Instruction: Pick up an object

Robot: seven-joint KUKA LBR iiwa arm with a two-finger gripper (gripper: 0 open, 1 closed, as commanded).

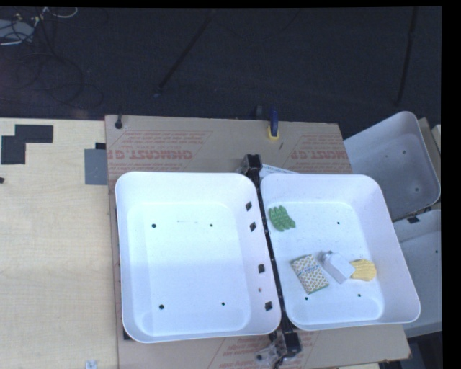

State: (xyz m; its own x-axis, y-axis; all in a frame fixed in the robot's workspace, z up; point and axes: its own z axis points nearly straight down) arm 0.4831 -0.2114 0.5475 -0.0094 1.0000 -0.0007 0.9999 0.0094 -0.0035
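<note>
- The brown board (216, 144) under the bins bears red print, seen mirrored, reading about like "CHEMCAST GP".
- The left bin (137, 216) is white, with small dark holes in its floor.
- The right bin (360, 194) holds four things: a patterned square packet (310, 273), a grey-white block (336, 267) just beside it, a yellow object (364, 270) touching the block, and a green object (281, 218) near the dividing rim.

We see a dark floor (216, 58) crossed by cables (43, 21) along the top, and below it a pale wooden bench (50, 252). On it lies a brown printed cardboard sheet (216, 148). Light falls evenly, without hard shadows.
</note>
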